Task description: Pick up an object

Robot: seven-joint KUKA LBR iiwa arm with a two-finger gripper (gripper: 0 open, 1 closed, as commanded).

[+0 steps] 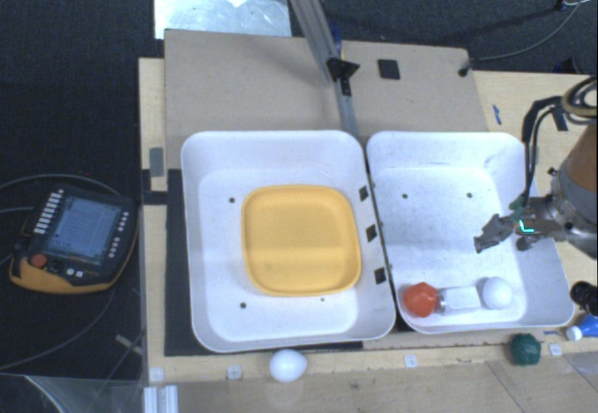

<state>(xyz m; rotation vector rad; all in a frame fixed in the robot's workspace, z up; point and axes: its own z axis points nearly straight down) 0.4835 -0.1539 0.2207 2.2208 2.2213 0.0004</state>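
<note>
In the right bin [439,168], three things lie along the front wall: a red-orange ball [420,299], a small pale bottle-like piece [459,298] and a white ball [496,292]. My gripper [492,236] hangs over the bin's right side, above and slightly behind the white ball and apart from all three. Nothing shows held in it. The left bin [210,215] holds a square yellow plate [302,239].
On the bench in front of the bins lie a white egg shape [288,365], a dark green ball [524,348] and a small blue item [579,332]. A teach pendant [70,243] lies at far left. A slanted metal pole [313,19] stands behind the bins.
</note>
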